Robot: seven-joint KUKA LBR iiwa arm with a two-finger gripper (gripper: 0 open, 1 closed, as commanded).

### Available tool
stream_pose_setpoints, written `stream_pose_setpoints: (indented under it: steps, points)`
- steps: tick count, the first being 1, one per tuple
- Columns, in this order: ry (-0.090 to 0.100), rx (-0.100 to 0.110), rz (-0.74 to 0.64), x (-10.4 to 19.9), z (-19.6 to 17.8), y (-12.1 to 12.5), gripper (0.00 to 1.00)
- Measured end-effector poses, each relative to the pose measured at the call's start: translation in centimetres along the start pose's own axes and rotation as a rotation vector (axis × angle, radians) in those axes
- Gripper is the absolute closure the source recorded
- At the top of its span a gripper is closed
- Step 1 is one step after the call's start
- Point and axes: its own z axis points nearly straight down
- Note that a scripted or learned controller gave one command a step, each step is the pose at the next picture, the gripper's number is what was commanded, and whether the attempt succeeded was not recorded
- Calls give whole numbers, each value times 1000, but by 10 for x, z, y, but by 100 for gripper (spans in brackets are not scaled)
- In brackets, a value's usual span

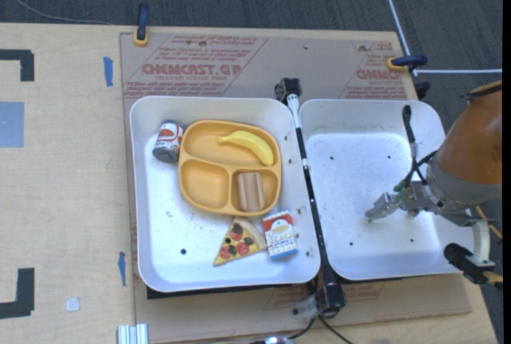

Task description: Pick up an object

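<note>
- No single object is named by the task; the candidates are all seen in the left bin (152,255).
- A yellow tray (192,144) with three compartments is set in the upper middle of that bin.
- A banana (249,144) is laid in the tray's long upper compartment.
- A brown cylinder (251,191) is seen in the lower right compartment; the lower left one holds nothing visible.
- A can (167,141) is lying against the tray's left edge, near the bin's upper left corner.
- A pizza slice (239,242) is placed below the tray, with a small carton (279,235) just beside it on the right.
- The gripper (379,208) is seen over the right bin (351,127), well apart from all the objects, its tip pointed left.
- Nothing is seen between the fingers; whether they are apart or together cannot be told.
- The arm (477,151) is seen entering from the right, with its orange band above the wrist.
- Both bins are resting on a brown board (207,63), which is clamped at its upper corners.
</note>
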Motion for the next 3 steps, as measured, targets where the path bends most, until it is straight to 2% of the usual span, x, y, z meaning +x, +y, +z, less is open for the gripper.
stream_pose_setpoints:
  steps: [1, 2, 3]
  points:
    - [-10, -13, 2, 20, 6, -11, 0]
    - [1, 2, -1, -68, -37, -14, 0]
    - [5, 1, -2, -56, 0, -13, 0]
